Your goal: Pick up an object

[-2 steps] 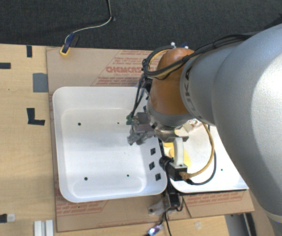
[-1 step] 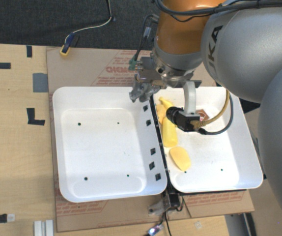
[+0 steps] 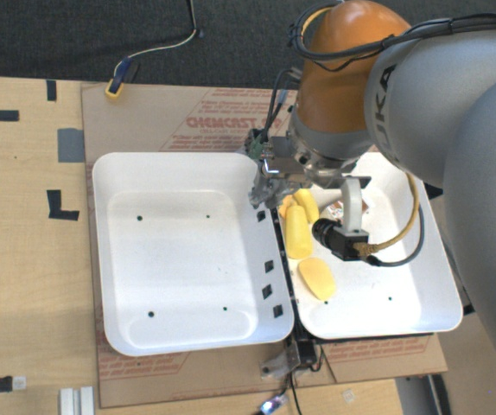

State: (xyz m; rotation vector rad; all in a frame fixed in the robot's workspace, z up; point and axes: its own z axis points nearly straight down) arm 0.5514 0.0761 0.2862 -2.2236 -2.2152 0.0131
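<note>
- The long yellow piece [image 3: 297,230] is my likeliest target. It lies lengthwise along the left wall of the right bin [image 3: 403,322], just right of centre frame.
- It looks like moulded plastic or foam. I judge it to be light, fairly stiff and rather smooth, so it could slide or roll under a poor pinch.
- I would take it across its narrow middle, though the bin wall just beside it leaves little room on that side.
- A yellow oval lump [image 3: 317,278] sits just below it, nearer the frame's bottom. It has more open floor around it and may be the easier pick.
- The hand [image 3: 270,184] hangs over the divide between the right bin and the left bin [image 3: 179,258], just above the long piece's upper end. The wrist hides it, so I cannot tell whether it is open or closed.
- Both bins rest on the bench [image 3: 23,232].
</note>
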